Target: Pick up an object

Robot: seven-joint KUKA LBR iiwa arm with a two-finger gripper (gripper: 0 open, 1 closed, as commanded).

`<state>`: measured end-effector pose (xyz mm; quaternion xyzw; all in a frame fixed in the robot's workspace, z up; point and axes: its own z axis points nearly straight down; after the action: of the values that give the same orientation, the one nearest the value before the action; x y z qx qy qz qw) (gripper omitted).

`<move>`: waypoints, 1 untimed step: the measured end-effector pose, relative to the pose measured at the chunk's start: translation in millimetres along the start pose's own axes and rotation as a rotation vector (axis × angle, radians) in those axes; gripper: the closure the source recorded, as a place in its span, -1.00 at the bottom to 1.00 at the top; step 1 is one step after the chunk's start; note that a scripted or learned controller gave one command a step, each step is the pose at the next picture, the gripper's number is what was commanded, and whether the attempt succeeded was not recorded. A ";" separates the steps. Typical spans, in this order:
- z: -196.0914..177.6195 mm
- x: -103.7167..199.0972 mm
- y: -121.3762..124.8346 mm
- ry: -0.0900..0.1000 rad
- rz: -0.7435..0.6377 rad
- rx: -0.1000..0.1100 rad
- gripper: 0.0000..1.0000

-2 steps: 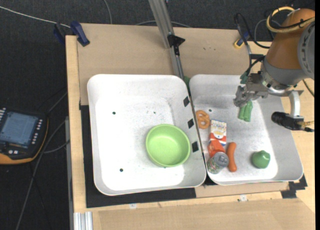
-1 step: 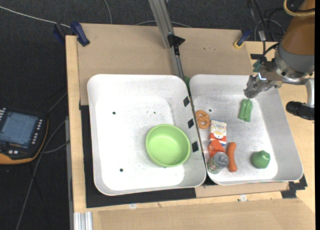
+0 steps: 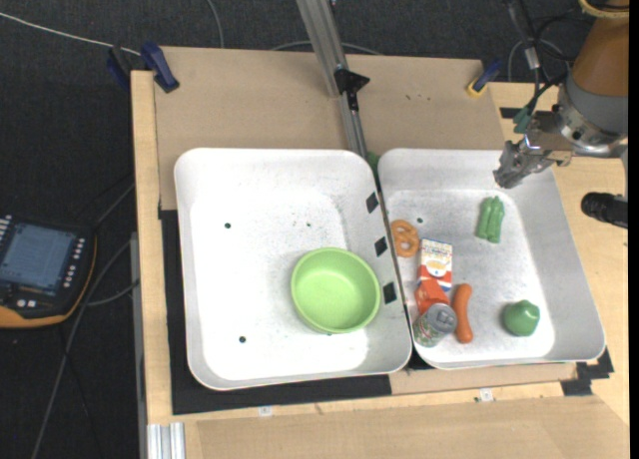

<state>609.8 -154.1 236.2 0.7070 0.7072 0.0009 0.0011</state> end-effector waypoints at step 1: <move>9.2 50.2 -0.6 0.001 -0.004 0.003 1.00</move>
<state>609.2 -103.9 227.0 0.7057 0.7085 0.0004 -0.0003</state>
